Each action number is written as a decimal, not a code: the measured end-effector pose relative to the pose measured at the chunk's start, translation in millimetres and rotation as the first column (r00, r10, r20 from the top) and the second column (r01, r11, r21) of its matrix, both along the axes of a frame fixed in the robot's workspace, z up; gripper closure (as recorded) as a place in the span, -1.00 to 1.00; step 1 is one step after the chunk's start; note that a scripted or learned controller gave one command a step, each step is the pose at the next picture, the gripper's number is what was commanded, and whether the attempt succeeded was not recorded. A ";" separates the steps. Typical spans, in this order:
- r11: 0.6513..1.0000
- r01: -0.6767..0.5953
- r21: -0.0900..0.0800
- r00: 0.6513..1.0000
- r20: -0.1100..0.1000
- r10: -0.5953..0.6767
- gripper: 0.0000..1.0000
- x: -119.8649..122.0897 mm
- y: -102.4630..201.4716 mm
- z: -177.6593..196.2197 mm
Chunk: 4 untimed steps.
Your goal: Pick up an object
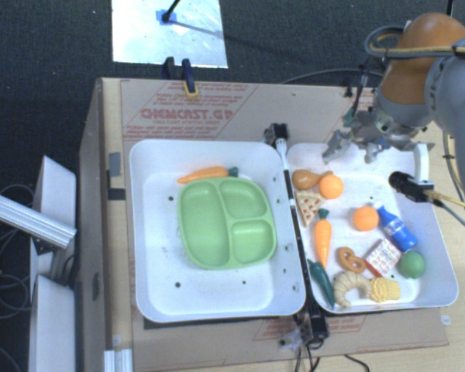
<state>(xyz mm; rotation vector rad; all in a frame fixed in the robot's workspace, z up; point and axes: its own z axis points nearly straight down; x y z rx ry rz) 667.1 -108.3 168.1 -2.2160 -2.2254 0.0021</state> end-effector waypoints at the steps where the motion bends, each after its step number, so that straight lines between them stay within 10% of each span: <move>1: 1.000 0.003 -0.003 1.000 0.016 -0.003 -1.00 -3.8 18.8 -64.9; 4: 1.000 0.002 0.000 1.000 0.028 -0.002 -1.00 -12.3 13.1 -73.3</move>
